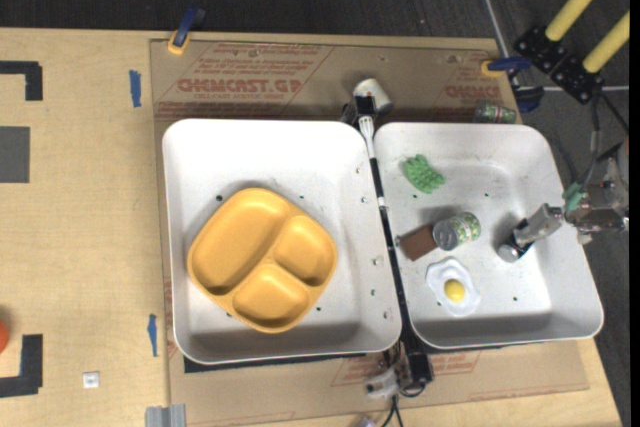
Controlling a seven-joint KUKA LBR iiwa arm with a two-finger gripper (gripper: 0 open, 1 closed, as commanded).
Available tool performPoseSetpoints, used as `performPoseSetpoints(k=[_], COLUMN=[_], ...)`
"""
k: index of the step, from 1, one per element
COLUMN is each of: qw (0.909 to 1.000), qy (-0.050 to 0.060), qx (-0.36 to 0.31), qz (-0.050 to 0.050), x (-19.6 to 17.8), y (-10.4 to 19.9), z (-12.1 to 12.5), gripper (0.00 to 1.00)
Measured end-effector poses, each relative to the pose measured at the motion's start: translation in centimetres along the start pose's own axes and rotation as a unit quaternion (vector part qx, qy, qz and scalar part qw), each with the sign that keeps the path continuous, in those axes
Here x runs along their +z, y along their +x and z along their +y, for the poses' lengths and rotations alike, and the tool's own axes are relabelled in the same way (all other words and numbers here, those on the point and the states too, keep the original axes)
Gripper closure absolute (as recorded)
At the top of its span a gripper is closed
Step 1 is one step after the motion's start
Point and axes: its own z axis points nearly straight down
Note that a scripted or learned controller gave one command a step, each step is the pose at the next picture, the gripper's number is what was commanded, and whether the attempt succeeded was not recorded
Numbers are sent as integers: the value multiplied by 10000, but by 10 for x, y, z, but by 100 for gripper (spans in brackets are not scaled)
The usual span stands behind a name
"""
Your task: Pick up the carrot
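Note:
My gripper (513, 248) reaches in from the right and hangs low over the right side of the right bin (570, 310). It stands apart from everything lying there, and the nearest thing is a green and silver can (457, 230) to its left. A small orange-red thing (2, 336) shows at the far left edge of the view, on the bench outside both bins; it is cut off, so I cannot tell what it is.
The right bin also holds a green ridged piece (423, 174), a brown block (415, 240) against the can, and a toy fried egg (454, 287). A yellow divided plate (262, 258) lies in the left bin (190, 155).

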Motion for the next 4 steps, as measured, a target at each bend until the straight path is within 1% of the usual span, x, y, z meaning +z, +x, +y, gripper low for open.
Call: performPoseSetpoints(k=[1, 2, 3, 4], qw=[9865, 9865, 9946, 9965], qy=[16, 5, -5, -10], qx=[1638, 1639, 1040, 830], qz=[9, 5, -1, -11], x=[84, 74, -97, -153], y=[57, 57, 62, -27], z=[-8, -7, 5, 42], gripper=[0, 100, 100, 100])
